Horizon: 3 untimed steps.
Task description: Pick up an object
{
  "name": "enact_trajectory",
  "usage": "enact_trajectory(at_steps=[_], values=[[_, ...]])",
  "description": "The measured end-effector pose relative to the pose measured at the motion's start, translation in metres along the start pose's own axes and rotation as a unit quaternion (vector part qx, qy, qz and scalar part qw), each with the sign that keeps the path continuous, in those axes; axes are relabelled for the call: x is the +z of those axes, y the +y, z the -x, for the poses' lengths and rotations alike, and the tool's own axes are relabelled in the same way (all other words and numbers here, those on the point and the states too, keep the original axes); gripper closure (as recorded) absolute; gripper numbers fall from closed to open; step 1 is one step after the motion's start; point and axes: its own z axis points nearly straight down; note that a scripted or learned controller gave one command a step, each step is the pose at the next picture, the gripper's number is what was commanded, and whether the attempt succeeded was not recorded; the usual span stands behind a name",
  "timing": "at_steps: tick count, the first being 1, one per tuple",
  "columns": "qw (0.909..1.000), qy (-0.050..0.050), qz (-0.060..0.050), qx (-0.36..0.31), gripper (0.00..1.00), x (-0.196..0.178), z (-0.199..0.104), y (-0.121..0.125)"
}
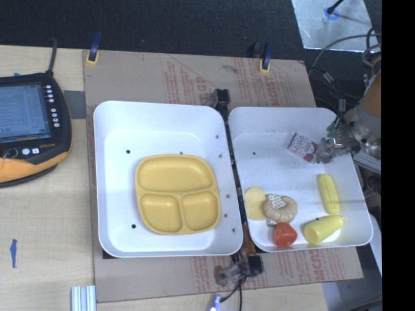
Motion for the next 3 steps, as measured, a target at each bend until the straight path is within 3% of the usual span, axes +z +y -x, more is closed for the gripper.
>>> enact_trajectory(at_steps=[2,3], values=[[1.0000,0.000,0.002,0.001,1.00,-0.016,0.000,-0.001],[1.0000,0.000,0.002,0.001,1.00,-0.037,0.001,0.051]])
